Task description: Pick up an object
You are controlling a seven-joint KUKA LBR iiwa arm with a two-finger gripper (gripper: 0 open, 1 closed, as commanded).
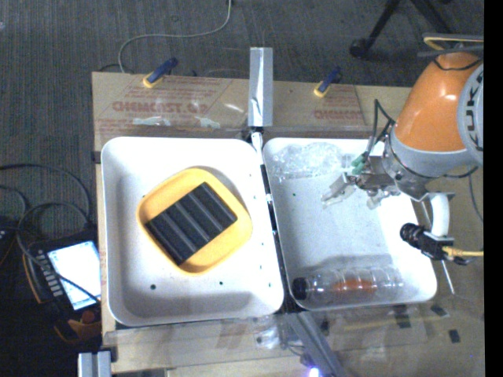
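Clear bottle [350, 283] — dark cap, orange band

Red "CHEMCAST" print on bench sheet [165, 108]; "KU" on orange arm [444, 104].

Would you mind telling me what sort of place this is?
Probably a robotics lab: a bench with two white bins, a clamped cardboard sheet, and an office chair base on carpet.

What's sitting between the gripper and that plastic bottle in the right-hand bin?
Nothing: in the camera view, bare white bin floor runs from the gripper down to the bottle lying along the bin's near edge.
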